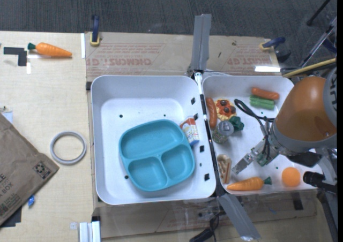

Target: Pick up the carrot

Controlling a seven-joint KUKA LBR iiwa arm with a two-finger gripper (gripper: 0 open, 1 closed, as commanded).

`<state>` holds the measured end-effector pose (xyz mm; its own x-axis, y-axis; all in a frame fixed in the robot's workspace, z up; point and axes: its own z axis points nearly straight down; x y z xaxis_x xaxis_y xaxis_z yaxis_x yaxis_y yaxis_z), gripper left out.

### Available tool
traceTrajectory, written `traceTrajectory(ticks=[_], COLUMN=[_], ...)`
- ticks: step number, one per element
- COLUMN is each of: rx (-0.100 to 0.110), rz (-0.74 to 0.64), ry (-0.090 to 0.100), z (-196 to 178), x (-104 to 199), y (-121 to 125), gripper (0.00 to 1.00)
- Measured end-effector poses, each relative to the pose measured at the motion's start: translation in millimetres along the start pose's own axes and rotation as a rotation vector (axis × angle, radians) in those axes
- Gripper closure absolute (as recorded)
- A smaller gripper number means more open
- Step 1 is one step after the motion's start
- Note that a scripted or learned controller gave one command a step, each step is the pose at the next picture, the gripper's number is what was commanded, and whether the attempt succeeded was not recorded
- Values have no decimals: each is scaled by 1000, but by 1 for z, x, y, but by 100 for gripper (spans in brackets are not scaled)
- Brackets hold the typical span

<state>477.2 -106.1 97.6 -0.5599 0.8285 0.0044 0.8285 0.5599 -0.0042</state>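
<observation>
The carrot (pixel 246 184) is seen lying along the near wall of the right bin (pixel 244 83), beside an orange ball (pixel 291 176). The tool (pixel 244 163) is poised just above the carrot, fingers parted, nothing gripped between them.

Arm (pixel 305 115): rounded orange band above grey wrist. Black cable looped beside it. Gripper (pixel 242 164): slim metallic fingers, small green-marked parts at base.

We count two carrots, one (pixel 247 184) in the right bin (pixel 278 83), one (pixel 50 50) outside it; two bins; one blue tray (pixel 155 155); one orange ball (pixel 291 176).
</observation>
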Motion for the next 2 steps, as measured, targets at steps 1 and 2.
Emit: traceTrajectory(ticks=[1, 2], rx=[-3, -2], rz=[-1, 71], ry=[-3, -1], z=[9, 9], x=[-79, -4], y=[-52, -2], gripper=[0, 0])
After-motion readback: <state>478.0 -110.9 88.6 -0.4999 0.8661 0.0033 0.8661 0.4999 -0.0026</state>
